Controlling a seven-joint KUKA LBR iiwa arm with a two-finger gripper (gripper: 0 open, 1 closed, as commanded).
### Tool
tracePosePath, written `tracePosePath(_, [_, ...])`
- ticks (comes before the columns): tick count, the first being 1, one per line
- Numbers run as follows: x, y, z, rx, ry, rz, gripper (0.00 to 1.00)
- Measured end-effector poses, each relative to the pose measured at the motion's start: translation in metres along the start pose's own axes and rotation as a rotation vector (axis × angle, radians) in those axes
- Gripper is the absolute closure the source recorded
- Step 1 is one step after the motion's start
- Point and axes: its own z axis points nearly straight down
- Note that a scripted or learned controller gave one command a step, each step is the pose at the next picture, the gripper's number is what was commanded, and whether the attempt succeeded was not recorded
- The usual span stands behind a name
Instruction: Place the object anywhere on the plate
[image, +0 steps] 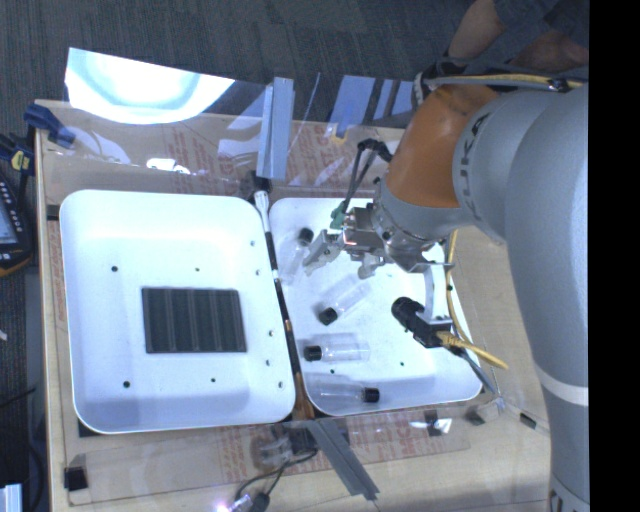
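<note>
4 clear vials with black caps lie in the right bin (405, 372), all on their sides. The far vial (304, 238) is by the bin's left wall, cap toward the far side. The middle vial (340, 300) lies slanted near the bin's centre, cap at its near-left end. The third vial (336, 350) lies nearer, cap at its left end. The nearest vial (346, 397) sits along the near wall, cap at its right end. None of the 4 touches another.

Gripper (343, 258): over the far half of the right bin, just right of the far vial and just beyond the middle vial. Its 2 fingers (319, 249) stand apart, nothing between them. I cannot tell whether either fingertip touches the bin floor.

Left bin (80, 300): 1 dark ribbed plate (195, 320) lies flat near its centre, well apart from every vial, nothing on it.
</note>
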Motion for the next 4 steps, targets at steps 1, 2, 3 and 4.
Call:
tracePosePath(1, [0.081,-0.094,0.029,0.006,-0.002,0.183,1.0])
tracePosePath(2, [0.154,-0.099,0.028,0.002,-0.002,0.331,1.0])
tracePosePath(3, [0.23,-0.078,0.068,0.005,-0.003,0.419,1.0])
tracePosePath(4, [0.15,-0.062,0.028,-0.001,-0.002,0.037,1.0])
